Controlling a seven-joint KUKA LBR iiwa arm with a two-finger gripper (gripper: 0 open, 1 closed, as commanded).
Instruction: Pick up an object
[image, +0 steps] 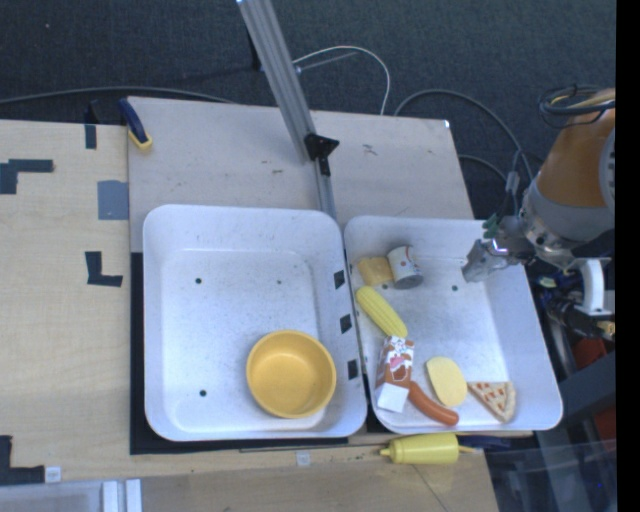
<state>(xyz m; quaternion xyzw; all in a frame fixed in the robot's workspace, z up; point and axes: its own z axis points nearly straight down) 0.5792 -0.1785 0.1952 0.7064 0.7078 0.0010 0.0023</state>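
The gripper (480, 262) is small and blurred over the right bin (500, 300), near its upper right; whether it is spread cannot be told, and nothing shows between its tips. Nearest, to its left, lies a small can (405, 266), then corn (381, 311). Below it sit a pizza slice (492, 398) and sausage (432, 406); farthest left, a yellow bowl (291, 374).
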